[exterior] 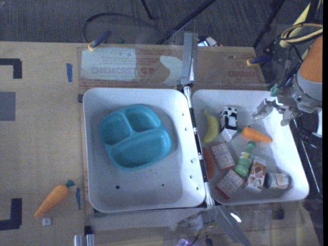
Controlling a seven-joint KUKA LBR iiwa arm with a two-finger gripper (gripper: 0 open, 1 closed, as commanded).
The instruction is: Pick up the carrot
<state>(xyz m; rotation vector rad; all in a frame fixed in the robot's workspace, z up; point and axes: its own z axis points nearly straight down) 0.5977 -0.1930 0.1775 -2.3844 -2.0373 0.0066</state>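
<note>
A small orange carrot (256,134) lies in the right bin (292,152), near its far right side, pointing right. My gripper (270,116) hangs just above and to the right of it, over the bin's far right corner. Its fingers stand open with nothing between them, and they look clear of the carrot. A second, larger carrot (51,199) with a green top lies on the bench outside the bins, at the near left.
The right bin also holds a banana (210,127), a black-and-white carton (229,118), a green bottle (245,159), several small cartons (223,155), a can (277,180) and a red stick (207,163). A blue divided plate (135,136) lies in the left bin (102,188).
</note>
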